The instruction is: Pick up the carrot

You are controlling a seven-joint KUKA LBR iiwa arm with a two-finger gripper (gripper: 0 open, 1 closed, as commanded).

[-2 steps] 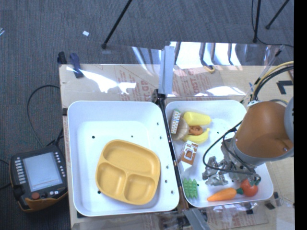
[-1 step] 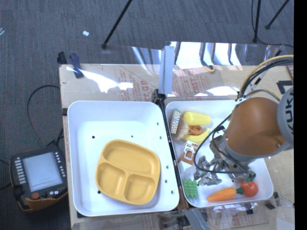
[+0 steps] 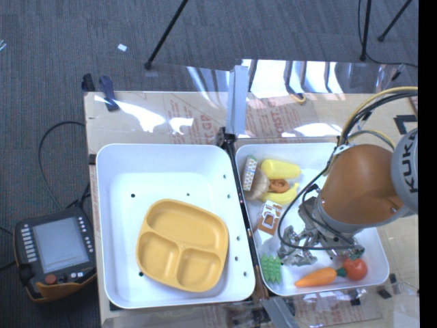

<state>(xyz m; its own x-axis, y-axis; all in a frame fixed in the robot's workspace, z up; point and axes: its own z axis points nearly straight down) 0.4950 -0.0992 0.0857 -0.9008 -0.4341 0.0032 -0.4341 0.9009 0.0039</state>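
One fixed overhead camera — slanted down on both bins (image 3: 109,183).

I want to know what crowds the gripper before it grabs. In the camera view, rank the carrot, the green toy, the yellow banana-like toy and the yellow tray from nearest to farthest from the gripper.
From the gripper:
1. Carrot, just below it in the right bin, and green toy, to its lower left: too close to call.
2. Yellow banana-like toy, at the bin's far end.
3. Yellow tray, in the left bin.
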